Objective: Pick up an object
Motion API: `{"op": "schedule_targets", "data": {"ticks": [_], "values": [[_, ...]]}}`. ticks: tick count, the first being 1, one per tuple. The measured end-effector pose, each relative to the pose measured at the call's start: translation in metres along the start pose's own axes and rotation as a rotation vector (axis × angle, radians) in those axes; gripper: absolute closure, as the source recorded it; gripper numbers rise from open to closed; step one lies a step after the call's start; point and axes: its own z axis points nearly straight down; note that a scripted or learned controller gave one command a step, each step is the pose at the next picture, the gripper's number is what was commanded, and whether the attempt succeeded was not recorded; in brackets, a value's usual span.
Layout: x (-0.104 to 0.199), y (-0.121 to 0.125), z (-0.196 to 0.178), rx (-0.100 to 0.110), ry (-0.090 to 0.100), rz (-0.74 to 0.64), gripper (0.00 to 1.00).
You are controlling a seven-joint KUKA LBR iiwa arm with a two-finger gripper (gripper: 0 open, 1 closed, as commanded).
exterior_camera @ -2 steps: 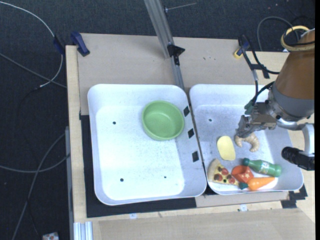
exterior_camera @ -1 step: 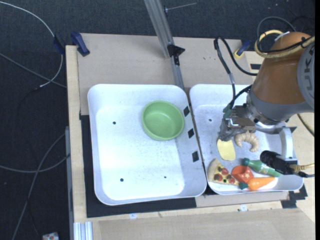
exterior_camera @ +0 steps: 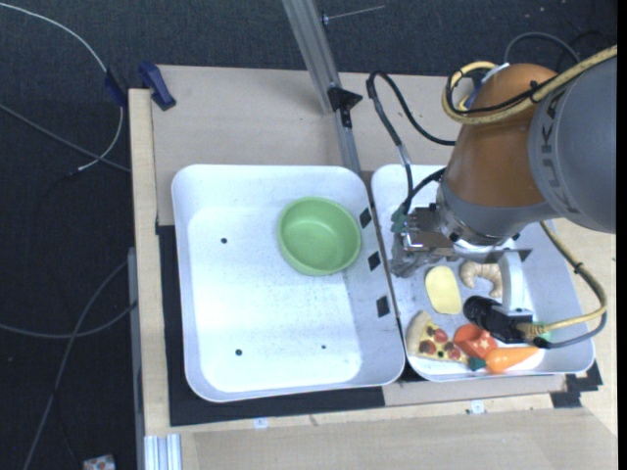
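My gripper (exterior_camera: 409,248) hangs over the left side of the right bin (exterior_camera: 573,292), close to the wall between the two bins. Just right of it and below lies a pale yellow piece (exterior_camera: 443,290). A beige curved piece (exterior_camera: 483,276) lies beside that, partly under the wrist. Along the bin's near edge are a pizza slice (exterior_camera: 429,341), a red piece (exterior_camera: 470,342) and an orange carrot (exterior_camera: 509,358). I see nothing held in the gripper. The arm hides the rear of this bin.
A green bowl (exterior_camera: 318,235) stands upright in the far right part of the left bin (exterior_camera: 201,292). A grey metal post (exterior_camera: 313,37) rises behind the bins. The wooden bench edge runs along the front.
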Motion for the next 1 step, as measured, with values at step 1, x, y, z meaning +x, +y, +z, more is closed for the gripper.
{"op": "schedule_targets", "data": {"ticks": [1], "values": [[0.0549, 0.0077, 0.005, -0.01, -0.002, -0.001, 1.0]]}}
